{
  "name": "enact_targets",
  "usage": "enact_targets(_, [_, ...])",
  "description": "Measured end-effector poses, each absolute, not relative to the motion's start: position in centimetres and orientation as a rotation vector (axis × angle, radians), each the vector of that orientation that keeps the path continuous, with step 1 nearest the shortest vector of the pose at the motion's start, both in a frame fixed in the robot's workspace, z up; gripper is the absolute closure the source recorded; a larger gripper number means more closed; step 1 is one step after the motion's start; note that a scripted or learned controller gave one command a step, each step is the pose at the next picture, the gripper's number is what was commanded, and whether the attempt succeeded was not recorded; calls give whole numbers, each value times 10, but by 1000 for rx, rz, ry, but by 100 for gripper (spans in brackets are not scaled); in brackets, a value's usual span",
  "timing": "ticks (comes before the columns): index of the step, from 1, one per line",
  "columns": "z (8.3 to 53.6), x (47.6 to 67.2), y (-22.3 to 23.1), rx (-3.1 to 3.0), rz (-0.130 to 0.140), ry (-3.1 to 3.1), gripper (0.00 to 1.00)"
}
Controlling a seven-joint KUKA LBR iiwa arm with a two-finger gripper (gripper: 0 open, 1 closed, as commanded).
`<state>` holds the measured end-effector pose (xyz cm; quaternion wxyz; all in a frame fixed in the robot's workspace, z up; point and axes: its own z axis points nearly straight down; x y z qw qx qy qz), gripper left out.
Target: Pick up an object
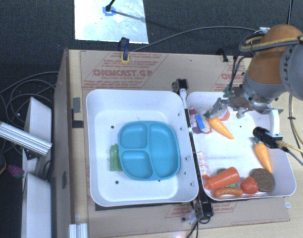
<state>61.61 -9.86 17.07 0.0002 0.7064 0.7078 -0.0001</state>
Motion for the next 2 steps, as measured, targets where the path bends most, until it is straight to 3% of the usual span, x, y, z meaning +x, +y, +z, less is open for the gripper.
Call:
enact_targets(1, [84,631,-115,2220,0,2222,0])
enact_targets(2, [95,632,-115,2217,2,2222,100])
